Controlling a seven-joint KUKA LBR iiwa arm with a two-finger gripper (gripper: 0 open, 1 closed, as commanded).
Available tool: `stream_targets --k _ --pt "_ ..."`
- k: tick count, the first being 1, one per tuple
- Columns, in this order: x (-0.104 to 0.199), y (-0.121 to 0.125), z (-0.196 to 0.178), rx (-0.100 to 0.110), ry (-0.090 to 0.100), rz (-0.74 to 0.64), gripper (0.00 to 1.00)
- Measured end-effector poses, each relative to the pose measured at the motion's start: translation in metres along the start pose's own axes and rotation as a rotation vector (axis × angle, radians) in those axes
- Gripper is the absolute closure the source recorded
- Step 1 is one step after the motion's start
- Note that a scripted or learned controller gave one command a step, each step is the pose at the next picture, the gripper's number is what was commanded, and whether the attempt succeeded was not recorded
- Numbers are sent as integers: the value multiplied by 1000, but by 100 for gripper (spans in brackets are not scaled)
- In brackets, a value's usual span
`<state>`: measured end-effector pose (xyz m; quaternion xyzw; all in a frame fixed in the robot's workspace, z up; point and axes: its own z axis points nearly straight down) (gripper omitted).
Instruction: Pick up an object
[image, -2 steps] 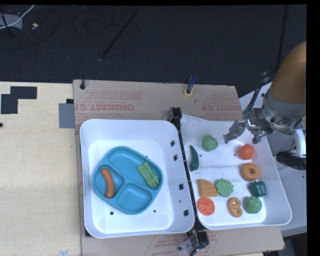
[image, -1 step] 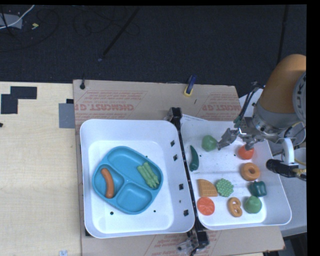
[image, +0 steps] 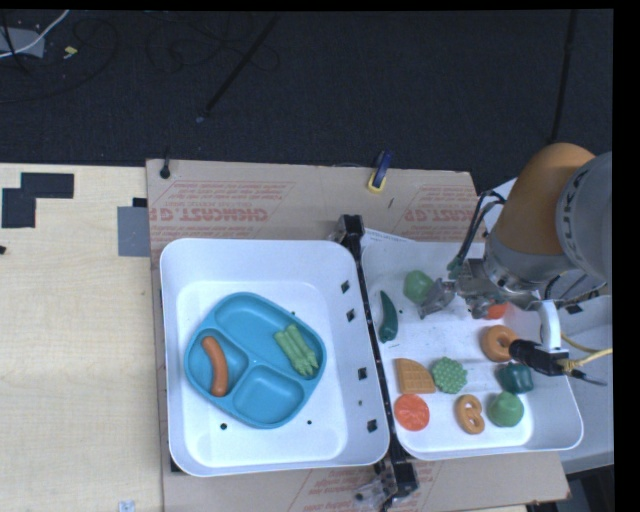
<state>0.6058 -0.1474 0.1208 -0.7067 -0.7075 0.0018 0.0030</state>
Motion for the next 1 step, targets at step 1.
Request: stream_targets --k 1 --pt "3 0 36 -1 0 1 0"
